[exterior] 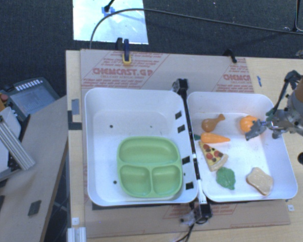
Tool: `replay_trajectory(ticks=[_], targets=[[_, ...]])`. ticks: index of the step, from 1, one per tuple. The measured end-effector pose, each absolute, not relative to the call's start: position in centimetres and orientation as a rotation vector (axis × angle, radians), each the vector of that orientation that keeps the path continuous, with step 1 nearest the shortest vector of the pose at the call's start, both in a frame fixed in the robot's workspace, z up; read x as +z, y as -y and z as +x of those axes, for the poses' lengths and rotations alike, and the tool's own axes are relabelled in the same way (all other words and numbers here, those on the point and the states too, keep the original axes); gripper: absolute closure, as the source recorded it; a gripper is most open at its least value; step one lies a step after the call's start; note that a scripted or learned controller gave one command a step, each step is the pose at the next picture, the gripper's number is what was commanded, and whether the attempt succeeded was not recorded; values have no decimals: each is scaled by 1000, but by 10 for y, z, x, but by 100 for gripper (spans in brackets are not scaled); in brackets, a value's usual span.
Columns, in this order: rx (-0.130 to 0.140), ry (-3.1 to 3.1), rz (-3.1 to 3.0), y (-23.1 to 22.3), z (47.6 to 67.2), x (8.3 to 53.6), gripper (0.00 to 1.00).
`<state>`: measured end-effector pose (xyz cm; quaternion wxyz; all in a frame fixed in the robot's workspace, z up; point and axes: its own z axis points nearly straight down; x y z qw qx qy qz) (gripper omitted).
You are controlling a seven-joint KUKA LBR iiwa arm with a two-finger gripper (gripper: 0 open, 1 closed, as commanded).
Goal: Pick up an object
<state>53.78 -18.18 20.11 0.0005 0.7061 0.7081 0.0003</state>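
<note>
The pincer (253, 130), aperture unclear, sits at three o'clock of the light, smooth, rigid toy orange (246, 122); grip across its middle.

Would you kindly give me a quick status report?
Gripper low over right bin, beside orange fruit. Nothing seen held. Carrot, drumstick nearby.

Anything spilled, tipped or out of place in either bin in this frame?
Nothing stands out. The green divided plate lies flat in the left bin. The chicken drumstick, carrot, pizza slice, lettuce leaf and bread slice lie apart in the right bin.
</note>
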Motion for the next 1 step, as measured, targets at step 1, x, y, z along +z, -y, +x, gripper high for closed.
replay_trajectory(ticks=[1], targets=[[-1,-2224,2220,181,538,160,0]])
